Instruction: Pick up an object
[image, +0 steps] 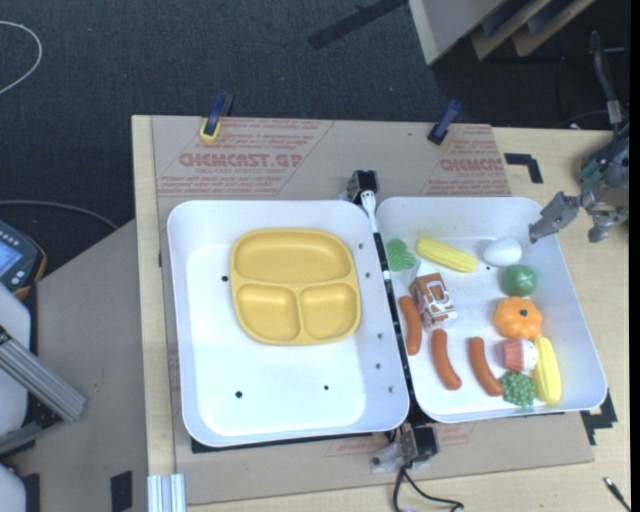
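The right bin (585, 330) holds several toy foods: a yellow corn cob (447, 256), a white egg (502, 251), a green ball (519, 280), an orange pumpkin (518, 318), a small brown-and-white carton (433, 300), three red sausages (411, 323) (446, 360) (484, 365), a banana (547, 368) and broccoli (518, 388). My gripper (577, 224) hovers over the bin's far right corner, just right of the egg. It is open, with nothing between its fingers.
The left bin (280, 400) carries a yellow divided plate (295, 285). A green leafy piece (400, 255) lies by the rim between the bins. Clamps (212, 118) (443, 122) grip the board's far edge. Cables run at the front edge (410, 455).
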